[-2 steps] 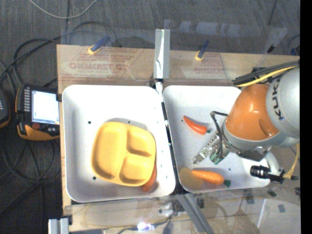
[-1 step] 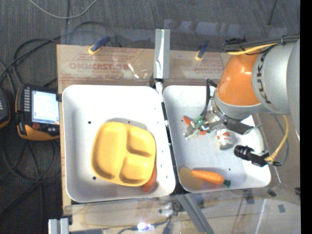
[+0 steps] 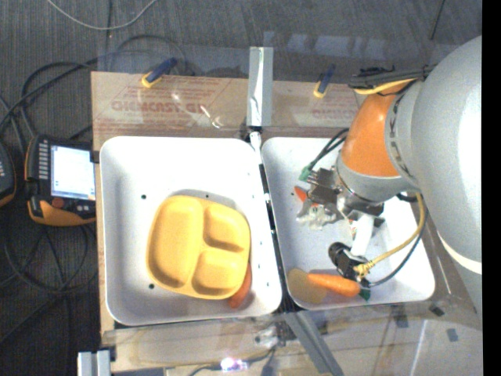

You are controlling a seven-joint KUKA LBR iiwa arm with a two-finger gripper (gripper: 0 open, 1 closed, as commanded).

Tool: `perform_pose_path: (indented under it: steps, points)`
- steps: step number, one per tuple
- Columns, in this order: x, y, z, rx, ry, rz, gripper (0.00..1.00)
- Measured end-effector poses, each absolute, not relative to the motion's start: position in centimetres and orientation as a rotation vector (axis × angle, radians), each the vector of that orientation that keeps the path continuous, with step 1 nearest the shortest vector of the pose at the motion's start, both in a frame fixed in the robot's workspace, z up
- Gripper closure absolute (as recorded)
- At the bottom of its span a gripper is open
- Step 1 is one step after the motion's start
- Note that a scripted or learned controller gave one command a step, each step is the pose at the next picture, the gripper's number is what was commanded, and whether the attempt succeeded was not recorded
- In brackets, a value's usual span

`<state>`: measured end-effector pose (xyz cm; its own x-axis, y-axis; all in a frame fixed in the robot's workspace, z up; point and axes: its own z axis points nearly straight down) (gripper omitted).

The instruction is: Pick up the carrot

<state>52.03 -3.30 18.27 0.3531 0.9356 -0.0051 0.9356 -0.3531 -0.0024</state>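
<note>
Near right bin's front wall, carrot lying flat, hand above it, grip unclear

Just the one camera here, mounted above the bench and looking down at a slant, so the far edge of the bench sat toward the top of the frame and the near edge toward the bottom. It was pulled back enough to catch both white bins whole: the left bin sat left of the center divider, the right bin right of it. Dark floor with loose cables ran beyond the bench's far edge. The arm loomed large off the bench's right side, much nearer the lens than the bench was.
</note>
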Motion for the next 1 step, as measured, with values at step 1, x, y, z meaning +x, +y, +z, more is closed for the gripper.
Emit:
perform_pose_path:
  steps: [1]
  points:
    - [49.02,-9.77,14.14,2.448,1.971,-0.008,1.00]
